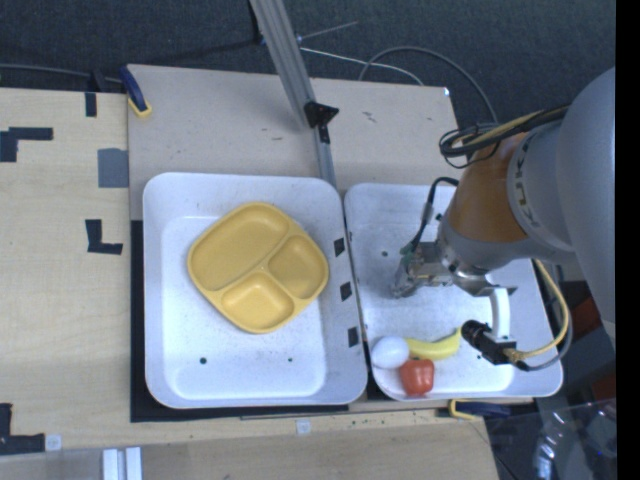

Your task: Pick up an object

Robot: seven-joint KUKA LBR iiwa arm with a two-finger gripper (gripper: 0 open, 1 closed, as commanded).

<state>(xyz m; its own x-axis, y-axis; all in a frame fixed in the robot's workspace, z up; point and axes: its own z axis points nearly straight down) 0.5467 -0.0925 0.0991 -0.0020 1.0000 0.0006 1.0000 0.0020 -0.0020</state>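
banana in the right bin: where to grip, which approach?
Grip the banana across its narrow middle, coming straight down from above. It lies flat and curved near the bin's front edge, with the white ball at its left end and the red object just below, so the middle looks freest.

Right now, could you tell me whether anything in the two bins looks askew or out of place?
The yellow divided plate lies skewed, its sides at an angle to the left bin. The white ball, banana and red object crowd the right bin's near edge.
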